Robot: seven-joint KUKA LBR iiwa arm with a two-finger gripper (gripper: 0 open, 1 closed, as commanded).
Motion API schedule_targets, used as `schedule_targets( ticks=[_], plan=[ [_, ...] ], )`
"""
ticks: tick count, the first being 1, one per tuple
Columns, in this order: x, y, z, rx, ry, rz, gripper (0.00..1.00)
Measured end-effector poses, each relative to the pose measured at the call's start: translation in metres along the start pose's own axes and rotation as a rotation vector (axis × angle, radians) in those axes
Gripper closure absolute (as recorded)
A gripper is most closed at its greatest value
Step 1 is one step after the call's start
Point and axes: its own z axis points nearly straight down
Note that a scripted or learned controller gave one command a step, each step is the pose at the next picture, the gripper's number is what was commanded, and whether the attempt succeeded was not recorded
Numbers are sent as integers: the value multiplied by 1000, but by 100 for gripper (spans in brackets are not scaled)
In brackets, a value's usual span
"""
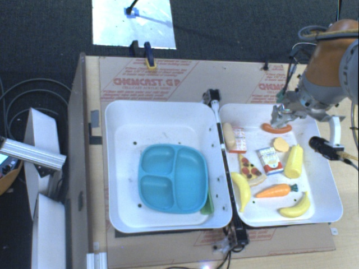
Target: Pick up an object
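Observation:
My gripper [279, 119] hangs over the far part of the right bin [331, 189], its tip just above the left end of an orange-red sausage [277, 129]. Below it lie a small orange round piece [281, 144], a yellow bottle [294, 161], a red and white carton [270, 161], a pizza slice [250, 169], a carrot [275, 191] and two bananas [242, 189] [297, 207]. A pale bread stick [228, 135] and a red-striped packet [239, 140] lie by the bin's left wall. Nothing shows between the fingers.
The left bin [120, 150] holds a blue divided plate [171, 177] with a green thing [207, 204] poking out under its right edge. Cardboard lines the bench under both bins. A clamp [212, 97] sits where the bins meet at the back.

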Motion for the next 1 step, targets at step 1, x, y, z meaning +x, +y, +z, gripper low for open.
schedule_targets(
  ticks=[1],
  plan=[
    [6,0,0,2,2,-7,0]
  ],
)
